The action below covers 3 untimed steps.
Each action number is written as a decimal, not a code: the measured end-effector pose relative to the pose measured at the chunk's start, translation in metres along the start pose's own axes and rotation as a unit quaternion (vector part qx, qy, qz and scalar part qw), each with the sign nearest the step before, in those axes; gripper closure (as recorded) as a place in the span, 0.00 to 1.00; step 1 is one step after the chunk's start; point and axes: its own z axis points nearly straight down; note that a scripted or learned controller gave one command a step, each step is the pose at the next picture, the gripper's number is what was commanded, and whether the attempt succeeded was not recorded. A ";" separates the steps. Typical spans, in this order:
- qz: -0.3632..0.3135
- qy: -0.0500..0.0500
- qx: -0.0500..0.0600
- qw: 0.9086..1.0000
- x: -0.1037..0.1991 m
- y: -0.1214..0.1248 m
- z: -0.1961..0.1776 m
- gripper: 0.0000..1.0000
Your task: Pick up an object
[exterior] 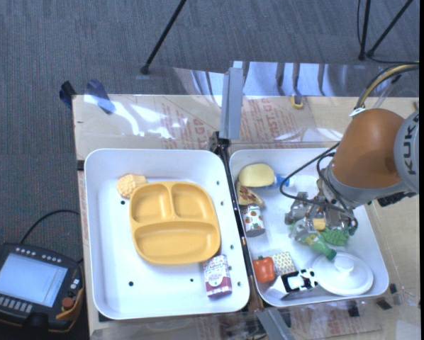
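My gripper (313,218) is down in the right bin (379,257), just below the orange wrist band (368,154). It sits directly over a cluster of green and yellow toy items (324,238); whether it touches any of them is hidden. Left of it lie a pale yellow rounded piece (257,175), a pizza-like slice (249,195) and a small printed can (253,220). Toward the bin's front are a red pepper (264,268), a checkered block (283,262), a black-and-white item (299,281) and a white round lid (343,273).
The left bin (102,261) holds a yellow divided plate (175,222), a small yellow waffle-like piece (130,184) and a red-and-white carton (217,275). A grey upright post (231,105) stands behind the divide between the bins. A teach pendant (31,282) lies at lower left.
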 end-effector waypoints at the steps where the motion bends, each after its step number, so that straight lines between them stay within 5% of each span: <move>1: 0.000 0.000 0.000 1.000 0.000 0.000 0.000 0.00; 2: -0.018 0.002 0.001 1.000 0.030 0.003 0.010 0.00; 3: 0.077 -0.004 0.002 0.997 -0.044 -0.068 -0.090 0.00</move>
